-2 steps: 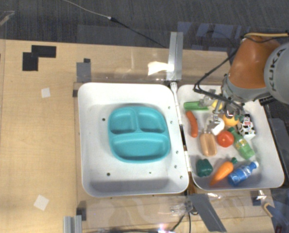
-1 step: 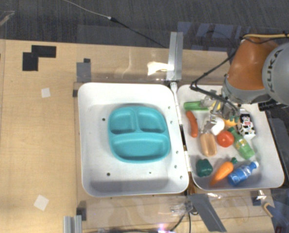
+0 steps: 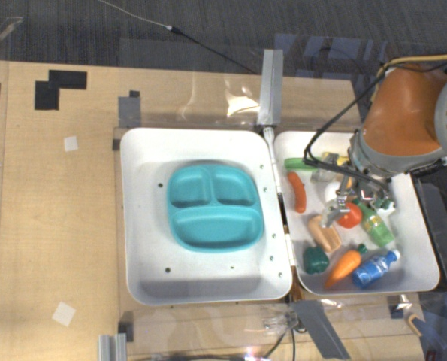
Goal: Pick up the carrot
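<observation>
The carrot (image 3: 344, 266) is small and orange, with a bit of green at its top end. It lies flat and slanted near the front of the right bin (image 3: 426, 273) (a dark green thing sits just beside it).

Left bin (image 3: 133, 201) w/ teal divided plate (image 3: 212, 207) at centre. Right bin (image 3: 426, 269) – red chili (image 3: 297, 191), tomato (image 3: 350, 216), blue bottle (image 3: 373, 268), dark green pepper (image 3: 315, 260) at bottom.
</observation>
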